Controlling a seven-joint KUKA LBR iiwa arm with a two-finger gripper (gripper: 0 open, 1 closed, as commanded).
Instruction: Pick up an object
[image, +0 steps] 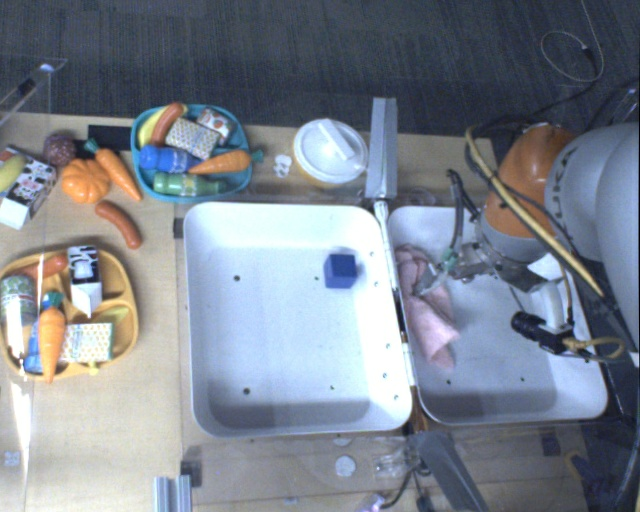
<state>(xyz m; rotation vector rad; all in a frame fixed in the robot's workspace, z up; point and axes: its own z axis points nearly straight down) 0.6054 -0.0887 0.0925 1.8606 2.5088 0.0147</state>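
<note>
Hand (437, 281) sits low on pink cloth (428, 318) in right bin (520, 400); can't tell its opening or hold (view too coarse). Pinch a raised fold, lift straight.

bench: blue bowl (150, 183) top-left held toy carrot, bottles, small boxes | yellow plate (125, 322) far left held carrot, cartons | loose on bench: orange pumpkin (83, 181), carrot (120, 172), sausage (119, 224), milk carton (25, 186) | white lidded tub (331, 150) behind bins | metal post (381, 150) beside tub
</note>
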